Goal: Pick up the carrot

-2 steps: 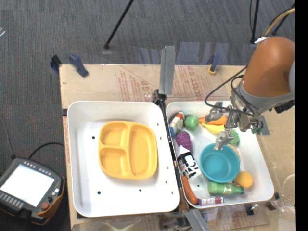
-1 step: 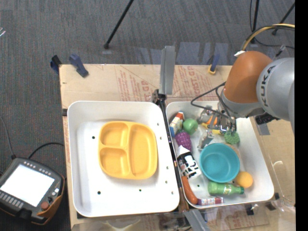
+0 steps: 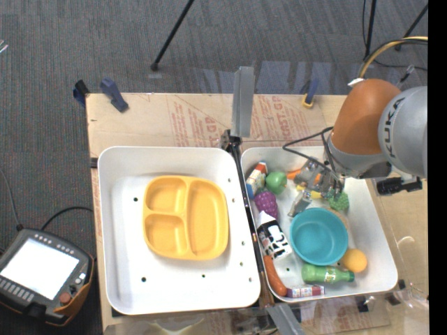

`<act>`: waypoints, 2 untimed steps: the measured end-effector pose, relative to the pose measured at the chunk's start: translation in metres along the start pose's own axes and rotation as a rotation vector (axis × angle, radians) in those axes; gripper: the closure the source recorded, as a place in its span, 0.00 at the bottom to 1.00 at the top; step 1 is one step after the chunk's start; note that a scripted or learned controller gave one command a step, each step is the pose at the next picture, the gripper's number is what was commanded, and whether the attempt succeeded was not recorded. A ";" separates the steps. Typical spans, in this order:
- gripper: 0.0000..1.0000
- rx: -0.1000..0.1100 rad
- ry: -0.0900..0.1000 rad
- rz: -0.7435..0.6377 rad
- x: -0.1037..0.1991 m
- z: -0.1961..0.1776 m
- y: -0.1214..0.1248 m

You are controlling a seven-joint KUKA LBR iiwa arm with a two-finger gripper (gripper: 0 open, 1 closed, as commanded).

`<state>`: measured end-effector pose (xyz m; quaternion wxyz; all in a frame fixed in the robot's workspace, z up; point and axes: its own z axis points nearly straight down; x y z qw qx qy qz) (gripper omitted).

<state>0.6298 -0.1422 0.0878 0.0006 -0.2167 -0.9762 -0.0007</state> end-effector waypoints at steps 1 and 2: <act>1.00 0.000 -0.004 -0.008 -0.001 -0.011 0.002; 1.00 -0.002 -0.017 0.105 -0.018 -0.131 -0.046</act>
